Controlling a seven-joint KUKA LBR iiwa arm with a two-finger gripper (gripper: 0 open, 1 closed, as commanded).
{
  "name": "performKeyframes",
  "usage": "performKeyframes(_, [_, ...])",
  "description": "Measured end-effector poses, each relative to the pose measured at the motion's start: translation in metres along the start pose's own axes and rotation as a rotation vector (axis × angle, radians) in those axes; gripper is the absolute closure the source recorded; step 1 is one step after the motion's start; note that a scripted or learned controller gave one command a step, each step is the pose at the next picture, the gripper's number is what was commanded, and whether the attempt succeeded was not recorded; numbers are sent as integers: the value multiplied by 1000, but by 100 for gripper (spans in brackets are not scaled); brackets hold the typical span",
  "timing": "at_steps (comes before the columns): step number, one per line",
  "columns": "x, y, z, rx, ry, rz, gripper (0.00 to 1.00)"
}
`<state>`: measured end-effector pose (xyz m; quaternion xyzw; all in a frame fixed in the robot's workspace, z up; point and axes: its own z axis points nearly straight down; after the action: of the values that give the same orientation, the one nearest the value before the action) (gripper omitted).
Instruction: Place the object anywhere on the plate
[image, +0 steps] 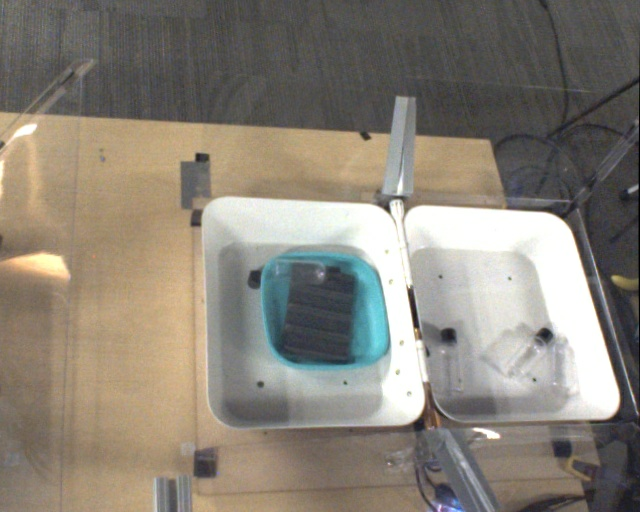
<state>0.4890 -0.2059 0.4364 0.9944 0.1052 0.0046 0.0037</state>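
The jaws' state could not be told, while a dark ribbed block (318, 316) lay on the teal plate (374, 318) in the left bin (225, 330), and clear vials (520, 350) lay in the right bin (480, 245).

Rig hardware at frame edges, can't tell if any of it is part of the arm: flat grey metal bar (400, 145) by the seam between the bins at the far side; thin black cables (585, 120) looping at upper right; silvery angled strut (462, 478) at the bottom edge, small wires and a bluish glint beside it.
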Motion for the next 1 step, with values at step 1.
performKeyframes(1, [122,24,2,3,0,-142,0])
